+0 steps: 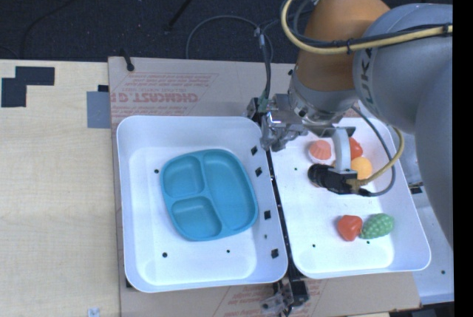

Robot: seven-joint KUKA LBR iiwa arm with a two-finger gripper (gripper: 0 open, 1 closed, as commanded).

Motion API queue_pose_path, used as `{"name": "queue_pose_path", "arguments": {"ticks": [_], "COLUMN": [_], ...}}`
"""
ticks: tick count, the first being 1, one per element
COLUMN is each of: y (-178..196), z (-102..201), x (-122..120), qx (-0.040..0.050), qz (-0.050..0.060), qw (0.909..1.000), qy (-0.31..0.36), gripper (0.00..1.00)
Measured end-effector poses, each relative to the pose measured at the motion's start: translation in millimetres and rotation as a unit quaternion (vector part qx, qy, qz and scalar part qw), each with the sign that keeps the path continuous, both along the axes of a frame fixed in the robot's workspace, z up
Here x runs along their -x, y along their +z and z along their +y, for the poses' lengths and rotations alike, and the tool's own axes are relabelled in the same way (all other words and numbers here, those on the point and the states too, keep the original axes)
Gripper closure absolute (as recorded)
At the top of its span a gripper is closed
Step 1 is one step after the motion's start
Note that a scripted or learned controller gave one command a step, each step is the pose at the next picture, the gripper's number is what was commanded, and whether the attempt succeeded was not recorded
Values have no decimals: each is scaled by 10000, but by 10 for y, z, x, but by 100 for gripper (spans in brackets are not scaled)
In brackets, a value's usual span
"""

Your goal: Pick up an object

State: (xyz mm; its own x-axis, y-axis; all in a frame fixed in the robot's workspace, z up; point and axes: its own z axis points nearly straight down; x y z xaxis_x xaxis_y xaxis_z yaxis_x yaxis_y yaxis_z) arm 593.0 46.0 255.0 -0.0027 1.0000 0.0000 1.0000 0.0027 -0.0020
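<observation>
Red toy (350, 227) and green toy (378, 225) were seen touching near the right bin's (369, 258) front edge, the gripper (275, 132) placed over its far left corner, opening indiscernible.

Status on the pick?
Gripper at left rim of right bin. Red toy, green toy side by side, apart from it. Plate in left bin.

red toy (350, 227) and knobbly green toy (378, 225) lie touching (in the right bin (318, 249)).
</observation>
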Motion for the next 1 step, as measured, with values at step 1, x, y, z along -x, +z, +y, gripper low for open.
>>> {"name": "queue_pose_path", "arguments": {"ticks": [1], "y": [-54], "z": [456], "x": [-12], "qx": [4], "qz": [4], "qw": [10000], "qy": [-7], "gripper": [100]}}
